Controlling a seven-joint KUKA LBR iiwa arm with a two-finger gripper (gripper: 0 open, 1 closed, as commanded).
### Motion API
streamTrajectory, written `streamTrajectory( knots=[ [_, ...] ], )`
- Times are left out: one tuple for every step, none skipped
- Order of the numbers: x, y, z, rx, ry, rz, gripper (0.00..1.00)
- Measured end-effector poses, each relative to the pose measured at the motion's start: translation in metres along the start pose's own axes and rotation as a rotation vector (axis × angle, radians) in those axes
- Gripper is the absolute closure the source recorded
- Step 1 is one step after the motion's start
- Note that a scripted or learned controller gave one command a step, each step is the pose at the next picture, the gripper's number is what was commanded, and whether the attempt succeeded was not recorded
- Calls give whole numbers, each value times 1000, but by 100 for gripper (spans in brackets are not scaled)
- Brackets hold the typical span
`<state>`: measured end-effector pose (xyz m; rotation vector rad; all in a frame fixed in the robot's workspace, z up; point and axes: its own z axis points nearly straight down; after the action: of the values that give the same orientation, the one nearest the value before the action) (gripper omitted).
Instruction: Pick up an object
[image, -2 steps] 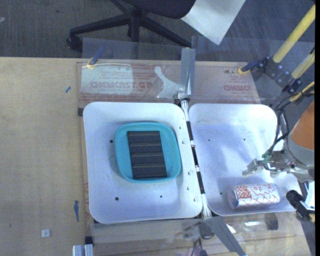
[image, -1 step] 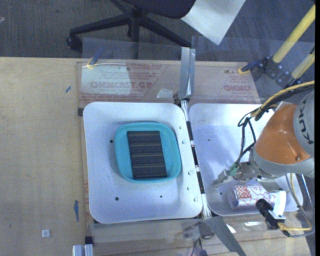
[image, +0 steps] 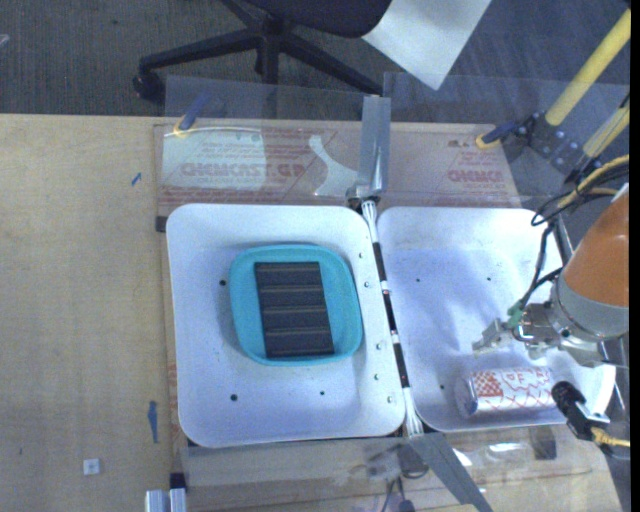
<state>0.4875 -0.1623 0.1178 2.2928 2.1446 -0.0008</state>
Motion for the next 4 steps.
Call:
streamTrajectory(
  knots=[
    [30,-11,2,3,3,-169,0],
    [14,-9,-5,-1,1,-339,0],
    [-7,-7,-54,-1,-1,-120,0],
    [69,-10,30,-7,1,-185,0]
  ],
)
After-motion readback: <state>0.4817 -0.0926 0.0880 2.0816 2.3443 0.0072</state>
